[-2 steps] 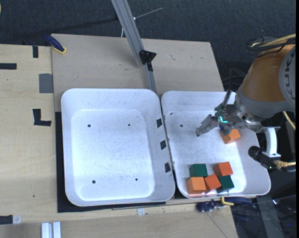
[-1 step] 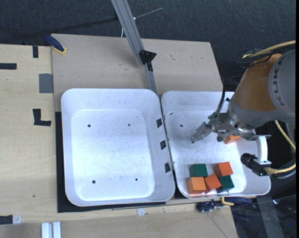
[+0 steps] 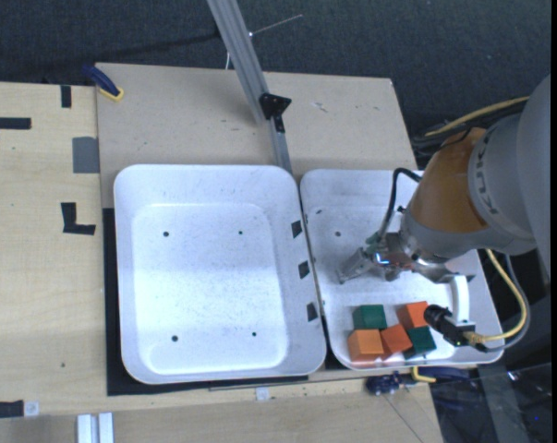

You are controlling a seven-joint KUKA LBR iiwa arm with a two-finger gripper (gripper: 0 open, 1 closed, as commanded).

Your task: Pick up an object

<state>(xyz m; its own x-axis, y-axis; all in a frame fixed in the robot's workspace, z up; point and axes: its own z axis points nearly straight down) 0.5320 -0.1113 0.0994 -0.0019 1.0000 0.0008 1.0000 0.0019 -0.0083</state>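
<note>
Blocks sit bunched at the near edge of the right bin (image 3: 333, 197): orange block (image 3: 366, 344), green block (image 3: 370, 317), more orange and green just right of them, all touching. Gripper (image 3: 363, 264) hangs over bare floor just far-left of the cluster, holding nothing; jaw state unreadable. Risk: tight packing leaves no finger gap, so a descent likely lands on top or shoves the pile against the near wall. Left bin (image 3: 130, 247) alongside. Plywood bench (image 3: 38, 247), dark floor beyond.
</note>
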